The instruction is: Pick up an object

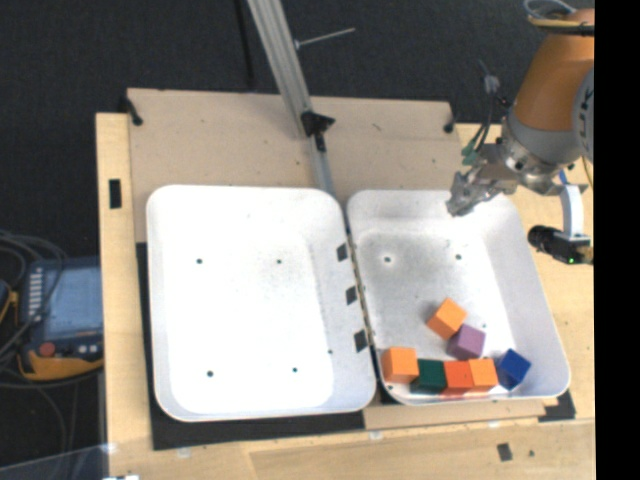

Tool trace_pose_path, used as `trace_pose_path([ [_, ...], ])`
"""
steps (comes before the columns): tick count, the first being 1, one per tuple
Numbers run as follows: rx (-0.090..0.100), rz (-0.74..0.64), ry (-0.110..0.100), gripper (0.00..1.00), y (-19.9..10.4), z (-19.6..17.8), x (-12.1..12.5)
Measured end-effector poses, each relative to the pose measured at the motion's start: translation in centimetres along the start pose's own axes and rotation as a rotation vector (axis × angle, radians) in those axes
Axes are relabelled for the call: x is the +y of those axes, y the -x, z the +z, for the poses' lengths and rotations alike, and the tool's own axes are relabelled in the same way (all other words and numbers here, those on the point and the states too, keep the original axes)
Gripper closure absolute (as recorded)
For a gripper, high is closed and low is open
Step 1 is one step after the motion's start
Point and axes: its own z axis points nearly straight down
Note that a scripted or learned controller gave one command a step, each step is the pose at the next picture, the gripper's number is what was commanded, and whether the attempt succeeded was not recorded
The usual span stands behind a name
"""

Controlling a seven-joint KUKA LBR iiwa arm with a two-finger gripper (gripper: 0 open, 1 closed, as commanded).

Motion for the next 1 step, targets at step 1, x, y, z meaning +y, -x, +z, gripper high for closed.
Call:
trace_pose_path([
  [1,0.002,0.000,-0.008,1.00,-5.19,0.76,0.13],
])
